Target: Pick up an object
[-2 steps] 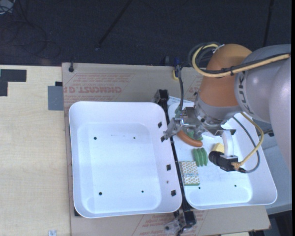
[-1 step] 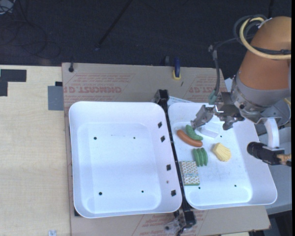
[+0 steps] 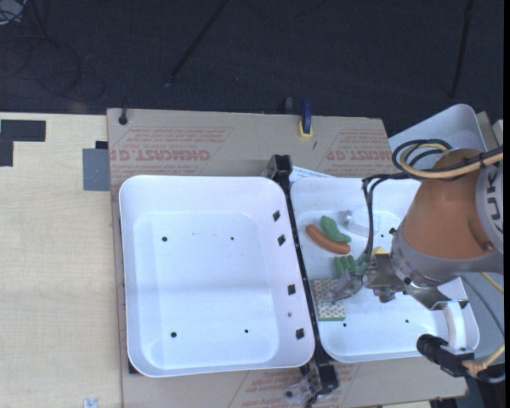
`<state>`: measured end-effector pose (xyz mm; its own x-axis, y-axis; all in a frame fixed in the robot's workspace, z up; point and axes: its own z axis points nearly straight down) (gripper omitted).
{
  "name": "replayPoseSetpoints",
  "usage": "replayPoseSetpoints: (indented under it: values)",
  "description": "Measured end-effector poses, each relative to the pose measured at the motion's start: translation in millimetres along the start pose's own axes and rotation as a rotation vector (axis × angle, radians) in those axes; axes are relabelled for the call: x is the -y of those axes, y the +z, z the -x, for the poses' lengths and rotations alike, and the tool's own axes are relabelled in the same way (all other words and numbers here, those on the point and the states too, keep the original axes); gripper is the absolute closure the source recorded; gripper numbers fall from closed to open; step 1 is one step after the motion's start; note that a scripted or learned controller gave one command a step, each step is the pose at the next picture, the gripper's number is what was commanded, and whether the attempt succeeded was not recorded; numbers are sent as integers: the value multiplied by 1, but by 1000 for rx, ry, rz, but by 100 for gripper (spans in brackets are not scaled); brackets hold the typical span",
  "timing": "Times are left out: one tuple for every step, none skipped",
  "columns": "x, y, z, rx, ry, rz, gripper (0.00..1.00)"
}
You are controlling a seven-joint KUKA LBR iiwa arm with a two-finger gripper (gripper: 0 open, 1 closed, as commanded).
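In the right bin (image 3: 382,340) lie several small objects: an orange sausage-shaped piece (image 3: 326,239), a green piece (image 3: 333,228) just above it, another green piece (image 3: 347,264) lower down, and a patterned flat sponge-like pad (image 3: 329,300) near the bin's left wall. A small pale object (image 3: 348,220) sits farther back. My gripper (image 3: 347,286) reaches in from the right and hangs low over the pad and the lower green piece. Its fingers are dark and blurred against the bin.
The left bin (image 3: 206,274) stands beside the right one, with black clips (image 3: 291,289) along the shared wall. The arm's orange band (image 3: 446,215) and cables (image 3: 418,155) cover the right bin's back right part. Cardboard (image 3: 238,143) lies under both bins.
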<state>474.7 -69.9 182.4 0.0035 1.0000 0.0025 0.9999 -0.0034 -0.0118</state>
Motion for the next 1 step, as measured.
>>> replayPoseSetpoints:
  values:
    - [-19,-17,-65,1,-7,8,0]
